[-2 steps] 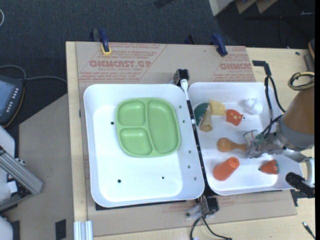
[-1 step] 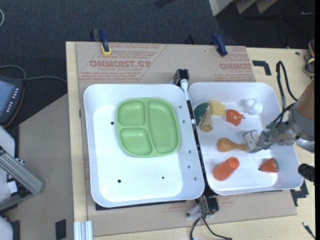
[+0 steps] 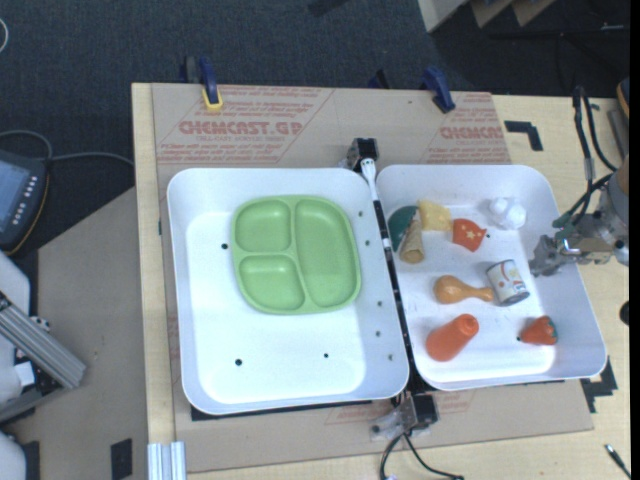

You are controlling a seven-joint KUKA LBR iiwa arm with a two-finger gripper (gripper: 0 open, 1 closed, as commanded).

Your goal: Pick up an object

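The right bin holds several small toy foods. Among them are a silver can, a yellow-orange gourd, an orange carrot-like piece and a red pepper. Further back lie a small red piece, a yellow wedge, a dark green piece, a tan roll and a white lump. My gripper hangs over the bin's right rim, just right of the can and apart from it. Nothing shows in its grasp.
In the left bin lies a green divided plate. The two bins meet at a narrow ridge. Blue clamps hold the cardboard sheet at the back. Cables run along the right side.
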